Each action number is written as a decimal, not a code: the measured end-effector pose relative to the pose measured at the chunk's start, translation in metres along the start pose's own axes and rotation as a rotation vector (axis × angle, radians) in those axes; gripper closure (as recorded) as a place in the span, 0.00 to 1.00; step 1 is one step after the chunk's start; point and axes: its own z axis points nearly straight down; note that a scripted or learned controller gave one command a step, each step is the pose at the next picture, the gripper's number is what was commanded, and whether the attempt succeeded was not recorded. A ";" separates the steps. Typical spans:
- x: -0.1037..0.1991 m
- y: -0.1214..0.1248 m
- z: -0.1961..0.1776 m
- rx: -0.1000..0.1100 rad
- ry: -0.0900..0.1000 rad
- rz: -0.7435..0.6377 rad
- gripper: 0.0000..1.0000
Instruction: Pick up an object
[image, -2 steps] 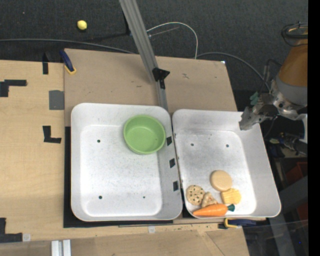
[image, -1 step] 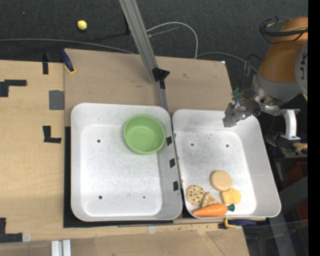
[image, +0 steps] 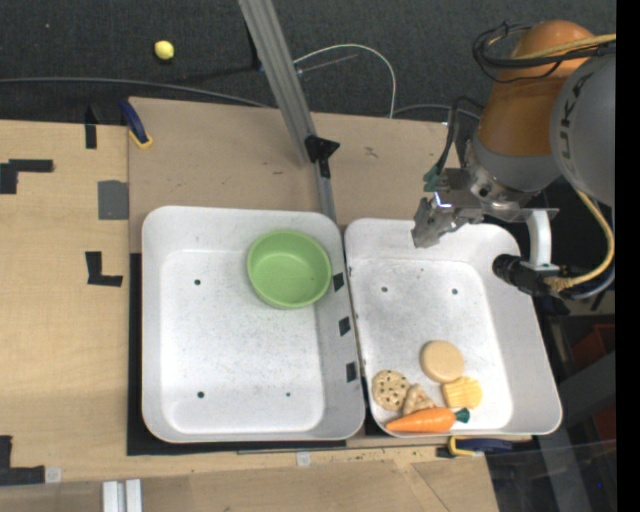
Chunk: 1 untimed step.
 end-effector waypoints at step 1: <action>0.054 0.003 0.018 0.003 -0.001 0.001 1.00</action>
